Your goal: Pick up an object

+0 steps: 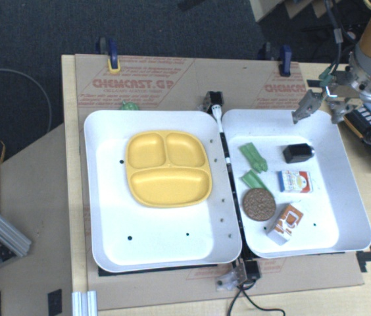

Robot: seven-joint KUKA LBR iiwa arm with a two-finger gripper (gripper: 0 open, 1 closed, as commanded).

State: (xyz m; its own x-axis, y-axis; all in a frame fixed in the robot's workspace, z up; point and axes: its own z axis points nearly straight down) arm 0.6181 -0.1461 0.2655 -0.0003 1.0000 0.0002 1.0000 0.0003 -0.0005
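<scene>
The right bin (346, 226) holds a black block (298, 153), two green pods (252, 157) (254, 180), a small red, white and blue box (295, 181), a brown round disc (258, 204) and an orange-and-white carton (285, 223). My gripper (320, 109) hangs over the bin's far right corner, up and to the right of the black block. It is open, its fingers (302, 112) spread apart with nothing between them.
A yellow divided plate (168, 168) lies in the left bin (106, 242). A small green item (129, 105) sits on the board behind that bin. Blue clamps (112, 51) (285, 59) hold the board's far edge.
</scene>
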